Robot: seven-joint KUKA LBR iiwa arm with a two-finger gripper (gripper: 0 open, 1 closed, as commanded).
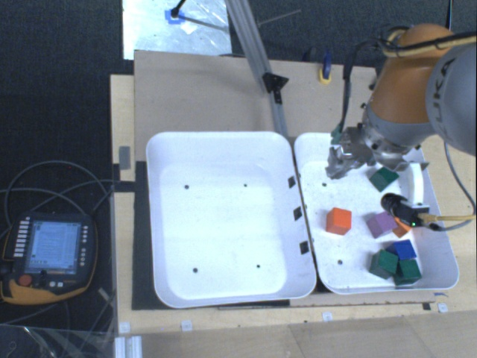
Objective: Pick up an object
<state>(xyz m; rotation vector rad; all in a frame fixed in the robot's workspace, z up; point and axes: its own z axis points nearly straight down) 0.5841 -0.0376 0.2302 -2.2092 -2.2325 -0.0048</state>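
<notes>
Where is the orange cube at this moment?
The orange cube lies in the right bin, in its left half near the wall shared with the left bin. It sits apart from the purple block to its right, below the claw.

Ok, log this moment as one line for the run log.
arm: over right bin | gripper: above bin floor, nothing seen held | nearest: orange block, apart | blocks: clustered at right | left bin: white

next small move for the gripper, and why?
Probably shift toward the orange cube and descend over it. The gripper hovers in the right bin above bare floor, with nothing visible between its fingers. The cube sits alone just below it in the view, while the other blocks crowd the bin's right corner, harder to grasp cleanly.
</notes>
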